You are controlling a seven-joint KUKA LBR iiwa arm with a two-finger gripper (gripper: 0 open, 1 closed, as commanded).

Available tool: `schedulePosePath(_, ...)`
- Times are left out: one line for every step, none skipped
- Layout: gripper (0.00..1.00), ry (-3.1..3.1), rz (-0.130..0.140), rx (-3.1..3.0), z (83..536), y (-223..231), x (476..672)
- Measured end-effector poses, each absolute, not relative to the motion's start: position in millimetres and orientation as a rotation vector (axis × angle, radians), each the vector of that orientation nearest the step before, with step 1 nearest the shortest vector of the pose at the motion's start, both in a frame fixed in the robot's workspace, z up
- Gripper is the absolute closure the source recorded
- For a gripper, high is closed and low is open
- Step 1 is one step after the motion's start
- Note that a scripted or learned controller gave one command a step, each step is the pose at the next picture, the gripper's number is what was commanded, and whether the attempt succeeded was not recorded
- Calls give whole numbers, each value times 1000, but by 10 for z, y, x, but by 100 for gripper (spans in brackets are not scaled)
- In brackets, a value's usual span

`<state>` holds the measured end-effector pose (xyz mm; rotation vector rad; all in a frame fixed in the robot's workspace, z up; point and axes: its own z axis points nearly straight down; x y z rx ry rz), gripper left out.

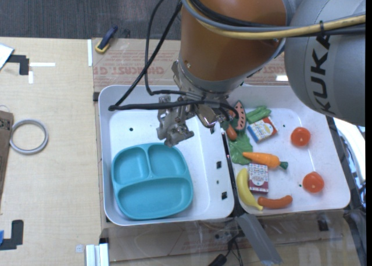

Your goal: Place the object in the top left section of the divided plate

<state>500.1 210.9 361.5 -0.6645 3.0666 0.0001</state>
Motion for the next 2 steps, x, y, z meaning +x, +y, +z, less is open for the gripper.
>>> schedulePosePath(100,2984,1,-980,2064,2164,5052)
schedulePosePath(100,2825,2,-1376,1113,2284,4981)
